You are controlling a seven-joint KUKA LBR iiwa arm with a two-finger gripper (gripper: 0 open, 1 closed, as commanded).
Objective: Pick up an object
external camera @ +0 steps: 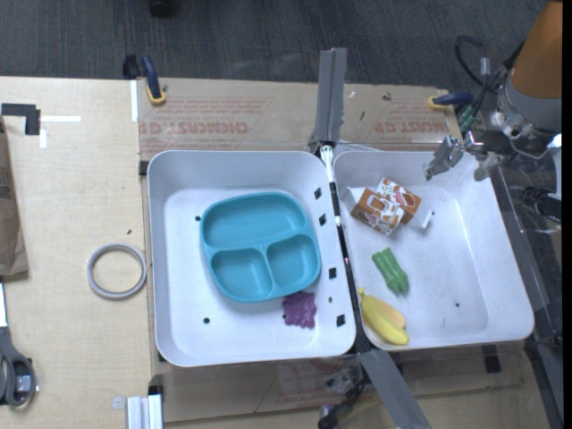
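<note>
In the right bin [483, 266] lie a brown and white snack carton [385, 206], a green pepper-like toy [391, 270] and a yellow banana [384, 319] at the front left corner. The left bin [170, 239] holds a blue divided plate [260, 247] and a purple grape bunch [300, 309] just in front of it. My gripper [463, 161] hangs over the right bin's far right corner, to the right of the carton and apart from it. Its fingers [441, 163] stand spread with nothing between them.
A grey divider bar [332, 96] runs back from between the bins. A roll of tape [117, 270] and scissors [15, 375] lie on the wooden bench at left. Blue and yellow clamps [150, 80] sit at the cardboard's far edge.
</note>
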